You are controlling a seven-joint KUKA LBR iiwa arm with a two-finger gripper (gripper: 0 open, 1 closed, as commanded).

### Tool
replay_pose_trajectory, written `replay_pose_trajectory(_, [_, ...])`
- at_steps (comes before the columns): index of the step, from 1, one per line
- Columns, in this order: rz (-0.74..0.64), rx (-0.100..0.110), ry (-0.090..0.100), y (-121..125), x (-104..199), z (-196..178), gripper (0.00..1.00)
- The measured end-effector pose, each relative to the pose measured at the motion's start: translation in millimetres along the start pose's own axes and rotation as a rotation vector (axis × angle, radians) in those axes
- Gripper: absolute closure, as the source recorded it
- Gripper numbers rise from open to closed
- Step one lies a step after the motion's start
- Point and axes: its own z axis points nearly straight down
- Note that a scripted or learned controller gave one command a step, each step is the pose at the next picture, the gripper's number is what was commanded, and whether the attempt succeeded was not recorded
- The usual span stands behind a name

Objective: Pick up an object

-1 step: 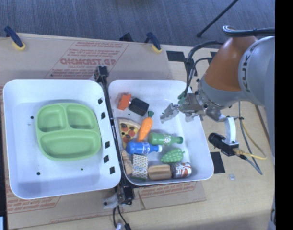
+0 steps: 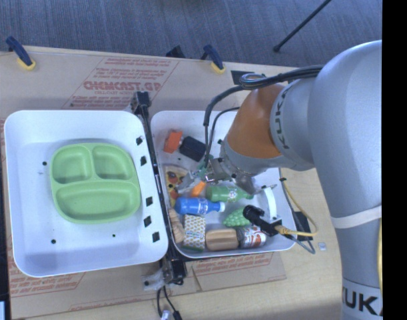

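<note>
Nearest the camera, along the right bin's (image 2: 160, 122) front edge, lie a tan wooden block (image 2: 222, 239), a patterned block (image 2: 194, 231) and a small can (image 2: 254, 237), with a blue bottle (image 2: 197, 207) and a green bottle (image 2: 224, 194) just behind them. Above those the arm (image 2: 303, 125) (orange band showing) lowers its jaws (image 2: 213, 173) over the clutter, though I cannot tell how they stand. Farther back sits an orange piece (image 2: 172, 141); the left bin (image 2: 16, 179) holds a green divided plate (image 2: 94, 181).
</note>
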Motion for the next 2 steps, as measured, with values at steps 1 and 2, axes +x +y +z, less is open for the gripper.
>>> replay_pose_trajectory(1, [-0.006,0.003,0.002,0.3,0.5,-10.1,1.00])
replay_pose_trajectory(2, [0.095,0.003,0.002,23.8,45.9,-131.6,1.00])
